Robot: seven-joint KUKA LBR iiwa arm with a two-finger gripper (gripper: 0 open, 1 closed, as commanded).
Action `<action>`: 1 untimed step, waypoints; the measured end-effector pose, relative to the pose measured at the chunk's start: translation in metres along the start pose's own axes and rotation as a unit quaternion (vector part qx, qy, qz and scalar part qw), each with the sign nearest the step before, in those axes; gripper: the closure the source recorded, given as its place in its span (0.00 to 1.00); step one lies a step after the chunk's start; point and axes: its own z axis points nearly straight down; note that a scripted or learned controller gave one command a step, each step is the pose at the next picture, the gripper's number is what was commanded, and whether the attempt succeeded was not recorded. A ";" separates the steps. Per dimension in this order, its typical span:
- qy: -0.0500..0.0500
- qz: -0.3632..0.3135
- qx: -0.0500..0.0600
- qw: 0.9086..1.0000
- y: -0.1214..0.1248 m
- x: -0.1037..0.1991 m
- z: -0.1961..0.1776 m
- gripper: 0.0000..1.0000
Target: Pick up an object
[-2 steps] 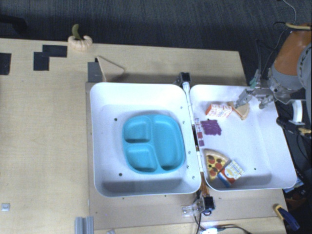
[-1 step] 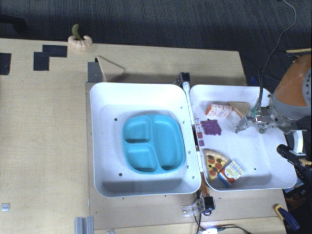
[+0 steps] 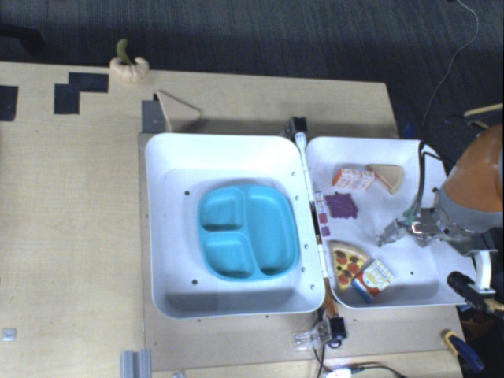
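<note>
Tray [image 3: 248, 231]: blue, in the left bin [image 3: 169, 164].
Pizza slice [image 3: 345, 263]: right bin [image 3: 417, 290], front-left corner; we judge it light, stiff, graspable at edges.
Gripper [image 3: 396, 231]: above the right bin, near nothing; we see it released, unloaded.

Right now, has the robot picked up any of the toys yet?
Not yet. Nothing looks lifted: the pizza slice, the purple piece, the small carton and the bread wedge all lie in the right bin. The pincer is over that bin's bare middle, between the toys, with nothing seen between its fingers. The blue tray sits in the left bin. Grabbing and lifting a toy is left.
</note>
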 end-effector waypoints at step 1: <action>-0.001 -0.001 -0.003 1.000 0.002 0.000 -0.012 1.00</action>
